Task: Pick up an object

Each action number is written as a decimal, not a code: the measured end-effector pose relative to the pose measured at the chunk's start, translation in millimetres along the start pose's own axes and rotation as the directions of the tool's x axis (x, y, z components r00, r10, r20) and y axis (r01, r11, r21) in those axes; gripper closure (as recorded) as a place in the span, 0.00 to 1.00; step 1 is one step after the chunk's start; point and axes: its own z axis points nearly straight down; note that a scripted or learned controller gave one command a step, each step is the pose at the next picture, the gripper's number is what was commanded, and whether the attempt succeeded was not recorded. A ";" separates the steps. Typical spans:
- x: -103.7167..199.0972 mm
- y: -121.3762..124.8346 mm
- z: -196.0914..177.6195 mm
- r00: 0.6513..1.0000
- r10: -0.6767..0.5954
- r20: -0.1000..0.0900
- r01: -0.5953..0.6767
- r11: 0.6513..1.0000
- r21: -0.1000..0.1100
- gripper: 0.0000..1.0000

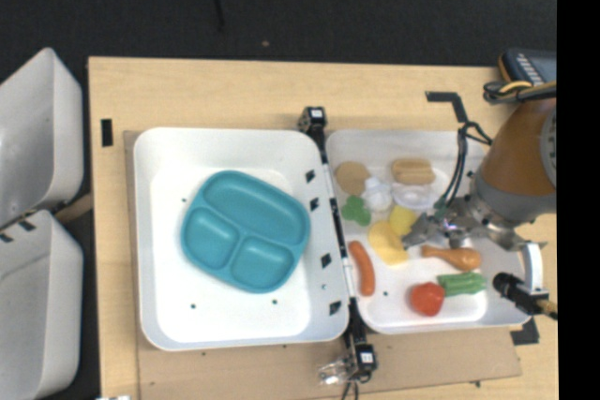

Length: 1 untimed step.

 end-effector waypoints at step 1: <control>-1.0 -0.1 14.7 1.000 -0.001 0.001 0.001 1.000 -0.003 0.00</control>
